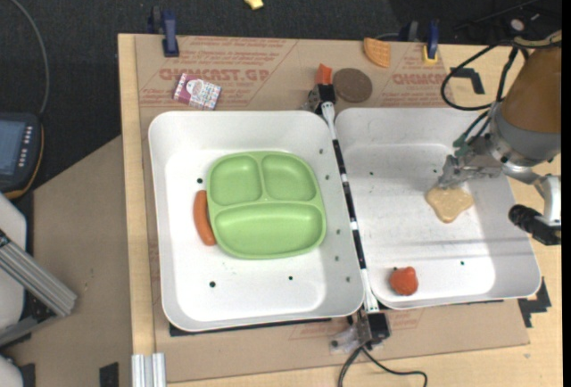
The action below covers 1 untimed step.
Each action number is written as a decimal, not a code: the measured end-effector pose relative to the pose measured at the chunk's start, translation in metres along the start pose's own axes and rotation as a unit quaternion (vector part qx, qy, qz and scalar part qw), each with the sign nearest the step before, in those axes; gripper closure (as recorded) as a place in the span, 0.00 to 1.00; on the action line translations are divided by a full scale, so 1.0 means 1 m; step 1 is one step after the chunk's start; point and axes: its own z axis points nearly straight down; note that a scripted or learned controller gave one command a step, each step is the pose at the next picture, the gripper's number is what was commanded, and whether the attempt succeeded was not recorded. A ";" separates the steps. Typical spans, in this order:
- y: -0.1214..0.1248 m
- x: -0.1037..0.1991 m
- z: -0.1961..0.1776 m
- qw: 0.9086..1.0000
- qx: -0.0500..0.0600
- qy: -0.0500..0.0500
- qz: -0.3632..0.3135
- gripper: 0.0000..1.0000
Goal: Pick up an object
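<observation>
Two shallow white bins are seen side by side on a cardboard-topped bench (259, 78). The left bin (178, 198) is occupied by a green divided plate (265, 204), with an orange sausage-shaped piece (203, 218) lying against the plate's left rim. In the right bin (500, 265) two things are found — a tan, bread-like piece (449, 202) towards the middle-right, and a small red tomato-like object (404, 280) near the front edge, well apart from it. The arm (535, 109) is brought in from the right, and its gripper (461, 171) is placed just above the tan piece, touching or nearly touching its upper edge. How far the claw stands open cannot be told — nothing is seen lifted. Behind the bins, a brown disc (352, 85) and a small printed packet (196, 91) are seen on the cardboard.
</observation>
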 end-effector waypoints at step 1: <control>0.000 0.000 0.001 1.000 0.000 0.000 0.000 0.00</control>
